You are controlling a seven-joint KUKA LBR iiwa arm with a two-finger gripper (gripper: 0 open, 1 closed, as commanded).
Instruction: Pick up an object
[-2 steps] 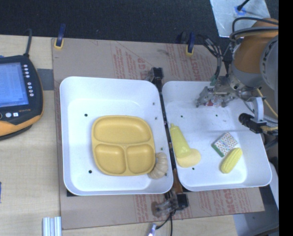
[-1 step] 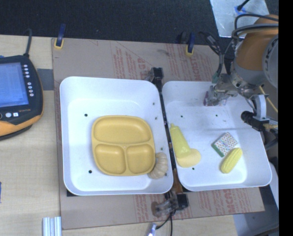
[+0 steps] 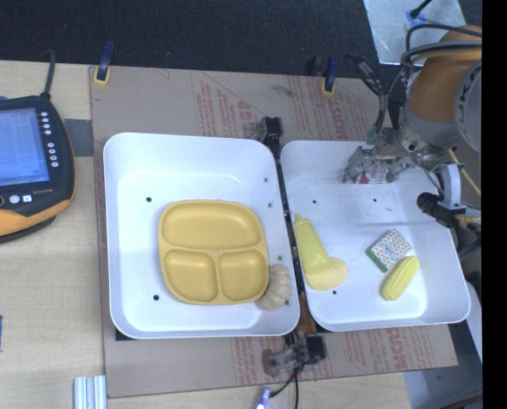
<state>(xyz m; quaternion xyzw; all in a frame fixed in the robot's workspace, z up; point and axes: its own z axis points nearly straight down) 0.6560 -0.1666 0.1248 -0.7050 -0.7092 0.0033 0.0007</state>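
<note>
The right bin (image 3: 355, 313) holds a yellow squeeze bottle (image 3: 315, 252) lying along its left wall, a small green-and-white patterned block (image 3: 388, 248), and a yellow corn cob (image 3: 400, 278) just below that block. My gripper (image 3: 375, 169) hangs over the bin's far edge, well up and to the right of the bottle and apart from all three objects. Nothing shows between its fingers.
The left bin (image 3: 129, 228) carries a yellow divided tray (image 3: 212, 251) with a tan knobbly object (image 3: 276, 289) at its lower right corner. A teach pendant (image 3: 19, 164) lies on the bench at far left. Clamps (image 3: 102, 65) hold the cardboard base.
</note>
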